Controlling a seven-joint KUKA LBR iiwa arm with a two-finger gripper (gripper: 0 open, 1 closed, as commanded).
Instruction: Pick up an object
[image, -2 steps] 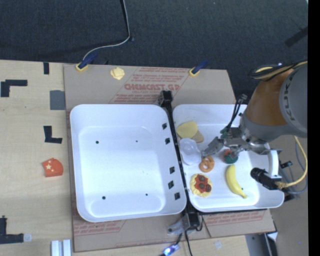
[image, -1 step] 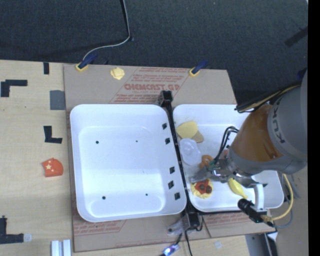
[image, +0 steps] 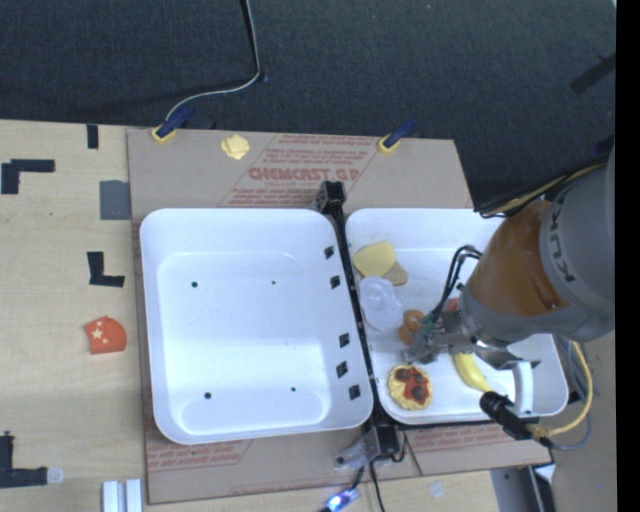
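Stage: we judge the claw (image: 420, 348) to be low inside the right bin (image: 440, 225), among the objects and not yet lifting anything we can see.
Claw state: the arm (image: 540, 270) covers much of it, and we cannot tell whether it is apart, together or clamped on something.
Candidate objects: all sit in the right bin's half nearest the divider between the bins. An orange piece (image: 412, 324) is just beside the claw; a clear cup (image: 378, 303) lies against the divider wall; a yellow disc (image: 374, 259) sits toward the far edge; a small pizza-like toy (image: 410, 386) is near the front edge; a banana (image: 470, 371) lies beside the arm.
Left bin (image: 240, 225): nothing for us to pick there.
Doing it well: we would settle on one object, probably the orange piece, centre it before closing, and keep clear of the cup and the divider wall.
Risk: neighbours are crowded, so a nudge could push the target aside.
Off-bin items: a red piece (image: 106, 335) on the tabletop (image: 50, 420) near its left edge.
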